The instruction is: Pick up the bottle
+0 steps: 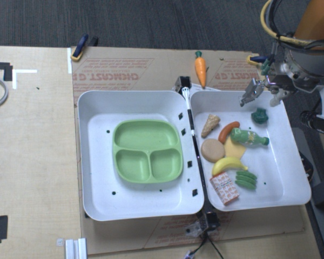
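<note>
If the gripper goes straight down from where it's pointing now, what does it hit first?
Probably the bare floor of the right bin near its top rim. The gripper hangs above that edge, up and right of the bottle; the dark green piece lies close by. Depth is unclear from this slanted view.

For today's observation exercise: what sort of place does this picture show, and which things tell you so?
Probably a robotics lab test bench: a gripper above two white bins, toy food such as a bottle and banana, and cardboard beneath.

We count two white bins (92, 144), one green divided tray (148, 150) and one green bottle (248, 138). We also log one banana (228, 165) and two carrots (200, 69).
</note>
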`<state>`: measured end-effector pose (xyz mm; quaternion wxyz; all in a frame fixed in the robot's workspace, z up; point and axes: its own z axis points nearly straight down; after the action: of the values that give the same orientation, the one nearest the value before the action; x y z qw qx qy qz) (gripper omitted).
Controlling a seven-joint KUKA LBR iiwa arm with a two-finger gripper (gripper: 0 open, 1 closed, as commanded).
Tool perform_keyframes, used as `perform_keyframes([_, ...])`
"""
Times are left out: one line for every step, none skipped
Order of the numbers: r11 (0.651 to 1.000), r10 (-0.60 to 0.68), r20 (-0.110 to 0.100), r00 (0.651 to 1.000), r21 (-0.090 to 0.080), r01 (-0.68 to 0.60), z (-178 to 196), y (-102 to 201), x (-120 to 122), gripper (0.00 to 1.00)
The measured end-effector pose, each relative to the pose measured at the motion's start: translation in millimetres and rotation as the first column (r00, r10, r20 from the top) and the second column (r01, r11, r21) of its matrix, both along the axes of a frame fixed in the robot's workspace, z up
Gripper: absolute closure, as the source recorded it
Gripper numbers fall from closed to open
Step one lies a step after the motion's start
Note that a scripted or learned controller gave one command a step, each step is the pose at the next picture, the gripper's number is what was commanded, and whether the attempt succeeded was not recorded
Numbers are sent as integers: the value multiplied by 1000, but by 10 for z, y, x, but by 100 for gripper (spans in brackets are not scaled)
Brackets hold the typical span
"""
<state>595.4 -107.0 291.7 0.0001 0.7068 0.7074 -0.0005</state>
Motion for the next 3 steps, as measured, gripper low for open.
perform_keyframes([1000,1,0,1000,-1,-1,94,-4,4,100])
perform_keyframes([985,171,0,985,0,-171,-796,407,-273,100])
perform_keyframes([996,90,-1,996,0,-90,-998,863,-953,100])
